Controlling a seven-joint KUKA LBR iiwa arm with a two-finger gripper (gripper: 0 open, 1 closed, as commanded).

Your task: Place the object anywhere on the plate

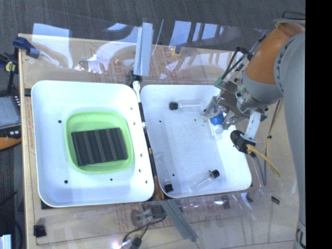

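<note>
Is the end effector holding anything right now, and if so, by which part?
Cannot tell. The end effector sits low in the right bin with something blue at its tip, but whether that is a gripped object is unclear.

tool (217, 119) fingers: blurred, state unclear | blue object (217, 120): partly hidden by tool

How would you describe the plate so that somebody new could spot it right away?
Look at the left white bin. The plate lies in its middle: a lime-green square with rounded corners and a dark ribbed centre. Nothing else on the bench is green.
</note>
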